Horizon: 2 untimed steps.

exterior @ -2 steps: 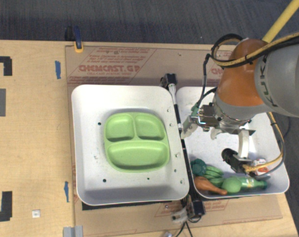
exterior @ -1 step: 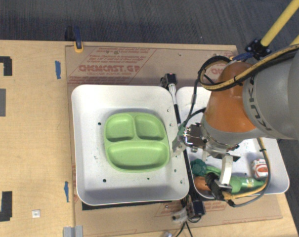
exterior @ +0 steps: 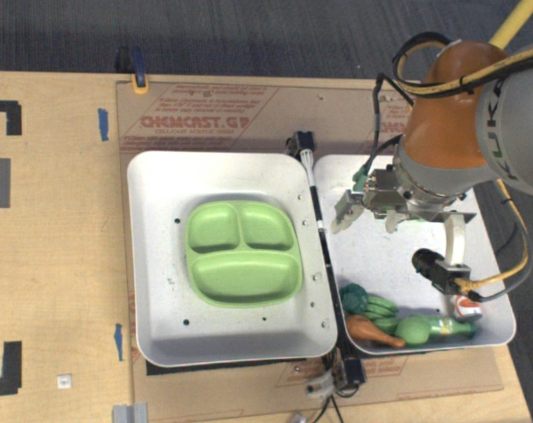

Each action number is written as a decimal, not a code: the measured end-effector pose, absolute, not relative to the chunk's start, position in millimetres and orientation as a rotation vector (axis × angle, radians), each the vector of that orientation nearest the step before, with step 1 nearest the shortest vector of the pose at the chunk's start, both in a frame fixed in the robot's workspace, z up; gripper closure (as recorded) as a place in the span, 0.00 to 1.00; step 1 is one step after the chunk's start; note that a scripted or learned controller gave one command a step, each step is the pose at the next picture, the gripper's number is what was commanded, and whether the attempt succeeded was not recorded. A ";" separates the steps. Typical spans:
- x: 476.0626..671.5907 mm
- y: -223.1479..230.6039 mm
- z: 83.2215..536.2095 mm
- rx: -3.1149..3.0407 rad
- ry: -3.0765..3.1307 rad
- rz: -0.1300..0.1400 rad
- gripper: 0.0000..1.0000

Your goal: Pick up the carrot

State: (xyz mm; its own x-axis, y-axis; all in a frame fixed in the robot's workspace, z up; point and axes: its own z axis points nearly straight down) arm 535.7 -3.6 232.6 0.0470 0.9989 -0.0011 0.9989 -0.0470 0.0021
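Carrot (exterior: 373, 330): lies in the right bin (exterior: 491, 236), lower left corner of that bin, low in the frame. Orange, tapered, resting flat with its narrow end toward lower right.
Carrot's neighbours: a dark green leafy piece (exterior: 354, 299) touches or nearly touches it from above; a light green rounded piece (exterior: 414, 330) sits just beside its narrow end. The bin wall runs close on the left and below.
Handling, judged: looks like a moulded toy, so probably light, stiff and smooth. Likely to slip or roll if pinched near the tip. Not fragile.
Hold point, judged: the thicker mid-body, fingers closing across the short width. Crowding from the green pieces and the wall leaves little room for either finger.
Claw (exterior: 370, 211): hangs over the upper part of the right bin, well apart from the carrot. Fingers stand spread wide with nothing between them.
Arm: grey with an orange band (exterior: 451, 104), entering from the right of the frame.
Other contents, right bin: a small red-and-white item (exterior: 468, 306) at lower right.
Left bin (exterior: 151, 236): holds a green divided plate (exterior: 244, 252), centre of the frame.
Task status, judged: the pick is not yet made.
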 end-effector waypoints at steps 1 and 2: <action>477.5 34.6 182.0 2.217 2.236 -0.009 0.00; 497.5 -30.2 184.5 1.779 2.583 0.001 0.00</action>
State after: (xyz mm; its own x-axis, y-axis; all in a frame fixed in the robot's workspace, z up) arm 497.5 -30.2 184.5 -0.3566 0.9342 -0.0037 0.9342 0.3566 0.0032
